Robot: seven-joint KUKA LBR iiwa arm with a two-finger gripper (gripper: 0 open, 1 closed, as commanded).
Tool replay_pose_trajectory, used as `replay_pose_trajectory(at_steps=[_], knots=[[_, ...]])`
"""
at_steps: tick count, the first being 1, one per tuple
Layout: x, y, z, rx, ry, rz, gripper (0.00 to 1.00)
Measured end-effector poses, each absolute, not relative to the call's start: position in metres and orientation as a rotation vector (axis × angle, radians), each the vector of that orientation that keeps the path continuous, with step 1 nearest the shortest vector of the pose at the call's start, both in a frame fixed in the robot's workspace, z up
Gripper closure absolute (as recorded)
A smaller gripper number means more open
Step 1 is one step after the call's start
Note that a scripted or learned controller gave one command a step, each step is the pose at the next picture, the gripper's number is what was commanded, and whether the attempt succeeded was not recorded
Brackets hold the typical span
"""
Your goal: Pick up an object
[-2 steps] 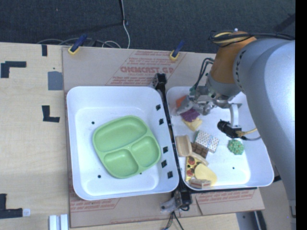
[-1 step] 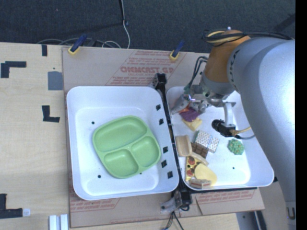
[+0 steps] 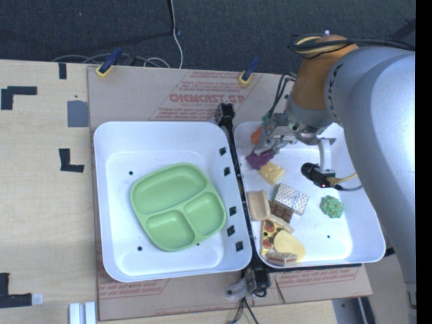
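My gripper (image 3: 268, 140) hangs low over the far left part of the right bin (image 3: 351, 248). Just below it lies a purple object (image 3: 258, 159), touching or nearly touching the gripper's tip. A small orange piece (image 3: 256, 135) sits right beside the gripper on its left. Nearer the front lie a yellow wedge (image 3: 271, 173), a checkered box (image 3: 291, 198), a green broccoli piece (image 3: 331, 206), a tan bread slice (image 3: 257, 204), a pizza slice (image 3: 269, 233) and a yellow pastry (image 3: 288, 247).
The left bin (image 3: 111, 154) holds a green divided plate (image 3: 177, 206). A black divider (image 3: 231, 174) runs between the two bins. The grey arm (image 3: 378, 113) covers the far right of the right bin.
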State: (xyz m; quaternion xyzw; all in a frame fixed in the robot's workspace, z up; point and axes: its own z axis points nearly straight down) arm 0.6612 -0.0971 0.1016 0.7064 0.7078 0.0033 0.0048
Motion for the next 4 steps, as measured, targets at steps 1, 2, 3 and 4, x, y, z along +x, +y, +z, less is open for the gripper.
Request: replay_pose_trajectory(at_steps=[1, 2, 3, 4], knots=[[0.658, -0.097, 0.097, 2.218, 2.222, -0.001, 0.0], [0.649, -0.096, 0.085, 2.222, 2.223, -0.004, 0.0], [0.658, -0.099, 0.084, 2.219, 2.224, -0.001, 0.0], [0.659, -0.098, 0.098, 2.218, 2.225, 0.001, 1.0]])
